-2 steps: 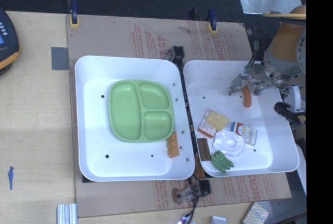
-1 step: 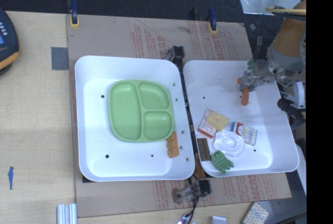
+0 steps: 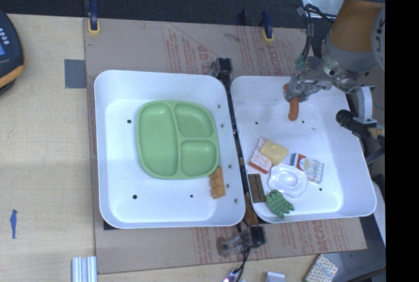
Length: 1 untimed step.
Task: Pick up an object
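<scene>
- 2 white bins side by side on brown card sheet [image 3: 163,45], sheet on a wood bench [image 3: 39,163]
- Left bin [image 3: 111,202]: green plate [image 3: 177,139] w/ 3 compartments, roughly mid-bin, flat
- Small orange-brown block [image 3: 217,182] just off plate's lower-right corner, near the bin's right wall; can't tell if touching the plate
- Right bin [image 3: 347,163]: items clustered in lower-left part
- Yellow/red packet [image 3: 268,155] near bin centre-left, tilted
- White cup [image 3: 288,180] just below-right of packet, looks to overlap a small printed pack [image 3: 311,168] on its right
- Green toy [image 3: 279,203] at lower edge, just beside cup
- Dark brown bar [image 3: 256,190] along left wall, next to green toy
- Arm comes in from right, over upper part of right bin; orange band [image 3: 357,16] above the wrist
- Gripper [image 3: 294,92] at upper-middle of right bin, pointing down
- Sausage [image 3: 293,108], orange-red, roughly upright, its top end between the fingers – fingers clenched on it, lower end hangs free below
- Sausage well apart from the cluster lower in bin; can't tell if its tip touches the bin floor
- 2 blue clamps [image 3: 93,16] on sheet's top edge, 1 left, 1 nearer the arm
- Black clips at the seam between bins, top and bottom
- Grey tape patch [image 3: 75,73] left of left bin
- Yellow/black device [image 3: 10,52] at far left edge, partly cut off
</scene>
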Motion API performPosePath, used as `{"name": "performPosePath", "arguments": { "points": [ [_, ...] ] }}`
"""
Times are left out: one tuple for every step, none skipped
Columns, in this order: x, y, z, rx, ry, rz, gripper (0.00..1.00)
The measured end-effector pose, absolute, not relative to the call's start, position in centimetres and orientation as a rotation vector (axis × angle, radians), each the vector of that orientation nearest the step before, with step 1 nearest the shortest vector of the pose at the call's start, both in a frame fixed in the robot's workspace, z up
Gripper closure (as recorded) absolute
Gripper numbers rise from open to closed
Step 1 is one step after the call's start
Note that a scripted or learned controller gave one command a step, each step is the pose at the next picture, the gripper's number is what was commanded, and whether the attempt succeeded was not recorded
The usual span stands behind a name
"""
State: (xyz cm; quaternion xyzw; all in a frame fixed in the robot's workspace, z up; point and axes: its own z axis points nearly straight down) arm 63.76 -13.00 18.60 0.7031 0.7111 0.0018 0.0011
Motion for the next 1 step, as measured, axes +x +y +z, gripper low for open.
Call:
{"name": "performPosePath", "arguments": {
  "points": [
    [64.66,-6.32,19.25,2.21,2.234,-0.001,1.0]
  ]
}}
